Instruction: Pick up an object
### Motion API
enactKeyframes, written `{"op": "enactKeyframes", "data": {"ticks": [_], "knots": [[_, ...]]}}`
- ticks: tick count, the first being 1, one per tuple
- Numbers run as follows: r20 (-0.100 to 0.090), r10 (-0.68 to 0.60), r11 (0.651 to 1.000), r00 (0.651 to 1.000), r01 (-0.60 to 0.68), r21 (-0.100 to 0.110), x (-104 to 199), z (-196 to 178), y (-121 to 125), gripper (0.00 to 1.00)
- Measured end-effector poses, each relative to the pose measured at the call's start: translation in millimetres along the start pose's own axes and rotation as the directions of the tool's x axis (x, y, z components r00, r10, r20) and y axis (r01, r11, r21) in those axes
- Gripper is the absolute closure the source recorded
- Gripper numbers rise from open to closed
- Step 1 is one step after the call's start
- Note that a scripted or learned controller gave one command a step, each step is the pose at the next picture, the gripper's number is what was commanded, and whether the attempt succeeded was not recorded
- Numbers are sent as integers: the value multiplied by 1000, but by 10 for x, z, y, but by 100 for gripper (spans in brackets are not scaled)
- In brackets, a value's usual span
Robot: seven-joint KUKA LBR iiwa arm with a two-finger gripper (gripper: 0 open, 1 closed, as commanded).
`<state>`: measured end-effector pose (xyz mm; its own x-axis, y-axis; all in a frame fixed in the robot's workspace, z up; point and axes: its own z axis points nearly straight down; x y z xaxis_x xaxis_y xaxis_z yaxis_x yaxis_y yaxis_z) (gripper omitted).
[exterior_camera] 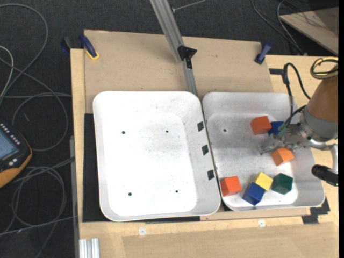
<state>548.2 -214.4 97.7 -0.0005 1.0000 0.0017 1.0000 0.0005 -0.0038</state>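
The right bin (236, 107) holds several small blocks. An orange block (260, 124) lies toward the back, with a small blue piece (277, 127) just to its right. A lighter orange block (282, 156) sits mid-bin. Along the front edge are another orange block (231, 185), a yellow block (264, 180), a blue block (252, 193) and a green block (282, 183). My gripper (279, 142) reaches in from the right, low over the bin, between the back orange block and the lighter orange block. Nothing is visibly lifted off the bin floor.
The left bin (107, 144) stands beside the right one, with black clips on the shared rim. A slanted metal pole (172, 31) rises behind the bins. Cables lie on the floor to the left, and a black cable (290, 90) runs beside the arm (322, 112).
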Motion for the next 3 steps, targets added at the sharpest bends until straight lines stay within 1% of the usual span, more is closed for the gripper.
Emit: {"op": "enactKeyframes", "data": {"ticks": [1, 2, 3], "knots": [[1, 0, 1000, 1000, 0, -6, -4, -133, 16, 100], [4, -1, 1000, 1000, 2, -10, 86, -729, 34, 100], [4, -1, 1000, 1000, 1, -10, 117, -1175, 30, 100]]}}
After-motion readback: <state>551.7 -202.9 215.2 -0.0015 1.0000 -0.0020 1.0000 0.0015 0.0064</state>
